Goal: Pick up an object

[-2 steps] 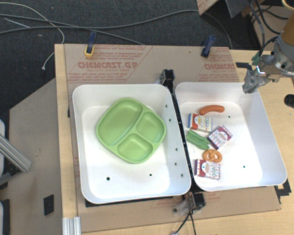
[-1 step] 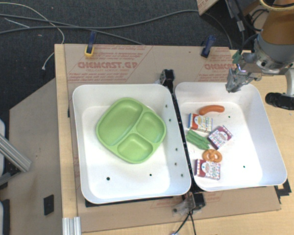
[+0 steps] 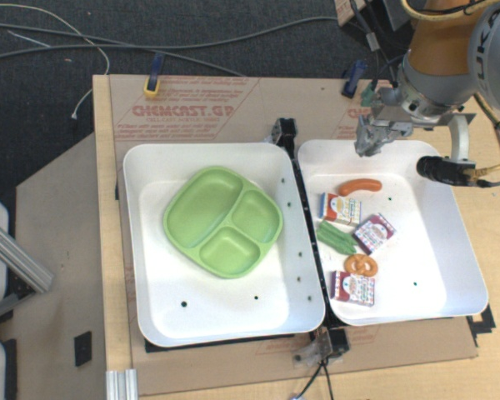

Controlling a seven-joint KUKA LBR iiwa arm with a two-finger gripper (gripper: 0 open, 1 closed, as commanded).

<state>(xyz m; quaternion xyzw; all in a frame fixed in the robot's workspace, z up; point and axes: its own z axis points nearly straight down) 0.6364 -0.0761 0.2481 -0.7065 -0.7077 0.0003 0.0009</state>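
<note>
The approach is judged underway: the tool [image 3: 372, 146], its closure not discernible, is held above the orange plastic sausage [image 3: 360, 187]; descent is needed.

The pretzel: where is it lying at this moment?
The pretzel lies in the right bin, toward its left-front part, just above a small snack packet and below the green bean pod.
</note>
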